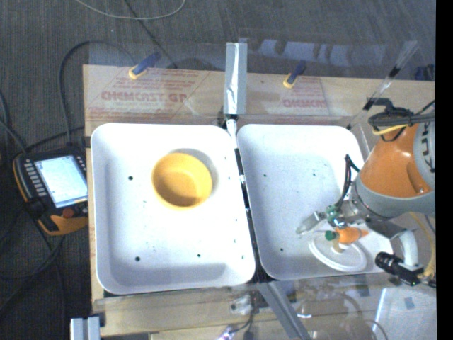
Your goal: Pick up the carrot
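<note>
Near edge: metal frame bits under the desk's front lip. Right bin, near-right corner: white plate lying flat, and the carrot on or just over its far rim, orange body with a green end pointing left. Gripper is right at the carrot, touching or nearly so; can't tell if it's apart, together or clamped on the carrot, too small and cluttered there. A clear pale bit juts left from the gripper over the bin floor. Arm comes in from the right over the bin's right wall, orange band above grey wrist, black cable running down its left side. Black fitting near the bin's near-right corner, beside the plate.

Left bin: yellow bowl, upright, about mid-bin toward the far side, well apart from the carrot. Small dark specks on both bin floors. Bins sit side by side, touching along the middle seam.

Left of the desk, on the floor: pendant with lit screen, orange underside, cables running off.

Far side: grey upright post at the seam, two yellow-handled clamps on the desk's far edge, red print on the board. Beyond that grey carpet with a thin looping cable.
</note>
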Robot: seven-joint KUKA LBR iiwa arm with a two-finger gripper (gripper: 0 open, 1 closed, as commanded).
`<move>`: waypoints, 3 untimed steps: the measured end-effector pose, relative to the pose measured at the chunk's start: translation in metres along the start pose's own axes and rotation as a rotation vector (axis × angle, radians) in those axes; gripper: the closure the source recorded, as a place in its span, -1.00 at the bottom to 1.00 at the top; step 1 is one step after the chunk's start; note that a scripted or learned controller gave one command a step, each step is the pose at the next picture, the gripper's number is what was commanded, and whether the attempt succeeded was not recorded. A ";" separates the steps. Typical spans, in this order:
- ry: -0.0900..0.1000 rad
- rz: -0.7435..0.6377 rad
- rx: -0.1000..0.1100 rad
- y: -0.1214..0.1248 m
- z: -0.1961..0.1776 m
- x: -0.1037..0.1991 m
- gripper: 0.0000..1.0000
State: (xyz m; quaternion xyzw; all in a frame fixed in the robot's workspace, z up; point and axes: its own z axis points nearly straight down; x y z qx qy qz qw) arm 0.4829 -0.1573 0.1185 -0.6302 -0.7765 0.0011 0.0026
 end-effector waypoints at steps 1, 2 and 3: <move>-0.003 0.415 0.001 -0.014 -0.059 -0.063 -1.00; -0.004 0.383 -0.013 -0.004 0.028 -0.039 -1.00; -0.006 0.380 -0.018 -0.001 0.017 -0.039 1.00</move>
